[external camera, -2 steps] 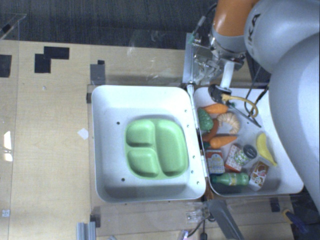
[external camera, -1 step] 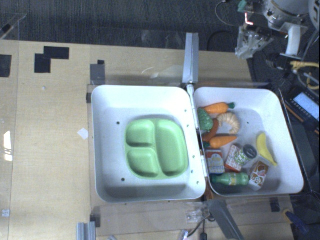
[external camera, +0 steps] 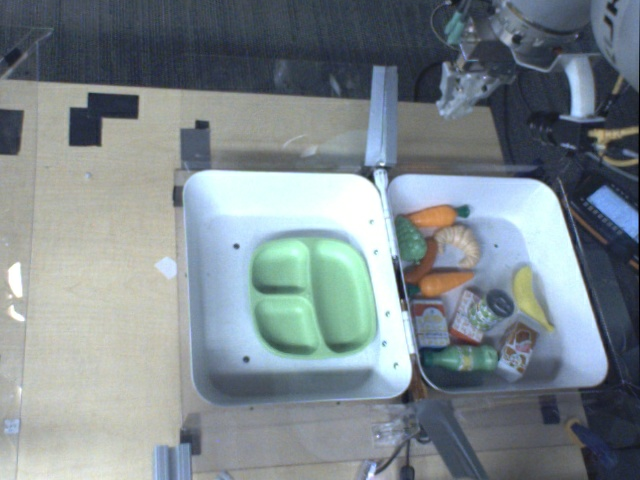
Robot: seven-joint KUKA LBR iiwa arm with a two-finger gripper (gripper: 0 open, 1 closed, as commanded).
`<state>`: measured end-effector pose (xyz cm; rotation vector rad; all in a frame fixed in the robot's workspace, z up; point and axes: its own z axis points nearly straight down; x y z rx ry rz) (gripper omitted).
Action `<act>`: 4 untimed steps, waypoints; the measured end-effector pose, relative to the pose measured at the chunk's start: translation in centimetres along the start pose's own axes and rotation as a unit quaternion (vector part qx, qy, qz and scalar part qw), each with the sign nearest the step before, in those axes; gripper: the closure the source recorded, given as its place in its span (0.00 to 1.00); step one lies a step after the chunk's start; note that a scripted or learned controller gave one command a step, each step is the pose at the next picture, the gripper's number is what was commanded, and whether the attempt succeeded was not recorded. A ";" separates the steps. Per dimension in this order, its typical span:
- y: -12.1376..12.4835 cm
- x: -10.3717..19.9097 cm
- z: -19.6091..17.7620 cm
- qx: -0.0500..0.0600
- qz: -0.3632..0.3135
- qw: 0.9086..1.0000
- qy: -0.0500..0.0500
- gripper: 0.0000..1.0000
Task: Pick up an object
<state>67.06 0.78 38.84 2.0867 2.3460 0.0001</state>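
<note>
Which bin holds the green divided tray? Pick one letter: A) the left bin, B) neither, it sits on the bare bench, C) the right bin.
A: the green divided tray lies flat in the left bin, while the right bin holds the toy food.

Grey arm at upper right, gripper (external camera: 462,93) pointing down, raised

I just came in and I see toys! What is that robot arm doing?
The robot arm's gripper hangs above the bench, beyond the far edge of the right bin, and it holds nothing. That bin has toy food in it: two carrots, a banana, a green bottle and small cartons. The left bin has a green divided plate.
</note>
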 end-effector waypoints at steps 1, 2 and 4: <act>0.1 1.6 10.9 0.000 0.028 1.000 0.001 1.00; 0.4 3.8 14.1 0.000 0.050 0.999 0.001 1.00; 0.6 5.8 19.3 0.000 0.049 0.999 0.001 1.00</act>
